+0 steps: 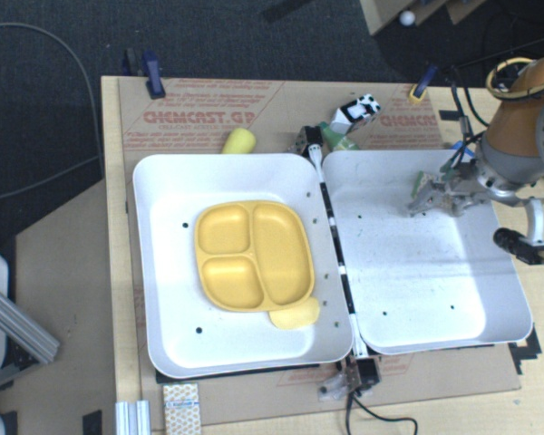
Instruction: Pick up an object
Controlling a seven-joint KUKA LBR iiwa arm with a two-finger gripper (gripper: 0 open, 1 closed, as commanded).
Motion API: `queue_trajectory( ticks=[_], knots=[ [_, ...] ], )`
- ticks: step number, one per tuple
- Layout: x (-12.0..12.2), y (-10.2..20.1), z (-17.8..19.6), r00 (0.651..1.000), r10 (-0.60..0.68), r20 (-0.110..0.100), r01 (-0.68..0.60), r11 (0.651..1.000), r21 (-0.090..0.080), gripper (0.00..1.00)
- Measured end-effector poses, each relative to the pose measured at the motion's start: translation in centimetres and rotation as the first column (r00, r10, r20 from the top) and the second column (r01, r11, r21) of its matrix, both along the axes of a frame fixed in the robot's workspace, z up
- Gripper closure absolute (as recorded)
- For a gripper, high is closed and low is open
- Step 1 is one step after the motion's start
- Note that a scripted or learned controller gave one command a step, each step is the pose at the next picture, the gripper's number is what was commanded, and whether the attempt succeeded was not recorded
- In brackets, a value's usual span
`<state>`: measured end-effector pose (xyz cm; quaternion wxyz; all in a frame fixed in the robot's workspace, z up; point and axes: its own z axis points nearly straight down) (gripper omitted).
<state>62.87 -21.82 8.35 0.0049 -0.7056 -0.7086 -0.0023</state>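
Yellow divided plate (254,256) sits mid left bin (163,333), small yellow piece (296,314) touching its near-right edge. Nothing lifted yet as far as I can judge; the grab and the raise are left. My claw (440,193) is low over the right bin (408,315), near its far edge, well apart from the plate. Can't tell whether it's open or closed. Nothing seen between its tips.
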Motion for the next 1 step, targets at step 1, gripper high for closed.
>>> queue_trajectory(
  ticks=[1],
  knots=[
    [3.86, 5.16, 0.17, 1.0, -0.003, 0.007, 0.003, 1.0, -0.011, 0.0]
  ],
)
